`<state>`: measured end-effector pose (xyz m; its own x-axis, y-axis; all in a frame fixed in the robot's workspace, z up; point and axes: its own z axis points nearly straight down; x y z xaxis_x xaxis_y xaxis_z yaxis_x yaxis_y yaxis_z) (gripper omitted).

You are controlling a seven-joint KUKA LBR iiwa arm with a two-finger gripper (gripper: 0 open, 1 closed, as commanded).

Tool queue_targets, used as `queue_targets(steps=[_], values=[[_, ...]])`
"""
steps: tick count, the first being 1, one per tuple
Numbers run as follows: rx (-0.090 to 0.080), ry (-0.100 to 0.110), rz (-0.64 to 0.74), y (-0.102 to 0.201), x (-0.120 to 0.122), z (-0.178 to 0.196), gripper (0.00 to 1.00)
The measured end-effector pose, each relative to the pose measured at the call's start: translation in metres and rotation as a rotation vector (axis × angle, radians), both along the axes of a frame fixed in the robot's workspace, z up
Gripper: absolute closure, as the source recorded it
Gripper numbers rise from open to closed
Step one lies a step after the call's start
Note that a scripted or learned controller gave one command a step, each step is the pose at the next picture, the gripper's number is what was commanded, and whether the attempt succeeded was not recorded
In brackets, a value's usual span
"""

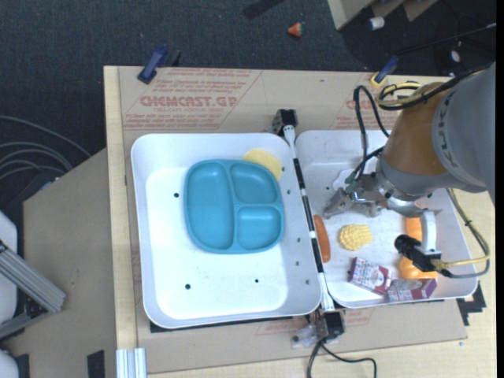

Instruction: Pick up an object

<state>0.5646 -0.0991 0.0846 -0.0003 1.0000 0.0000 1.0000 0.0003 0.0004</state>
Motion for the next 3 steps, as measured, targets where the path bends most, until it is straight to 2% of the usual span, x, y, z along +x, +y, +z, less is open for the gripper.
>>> queue_targets(steps=[1, 2, 3], values=[[0.000, -0.002, 0.001, 0.042, 0.080, 0.101, 0.00], [0.000, 0.004, -0.001, -0.008, 0.098, -0.001, 0.00], [-0.001, -0.003, 0.001, 0.004, 0.103, 0.155, 0.00]])
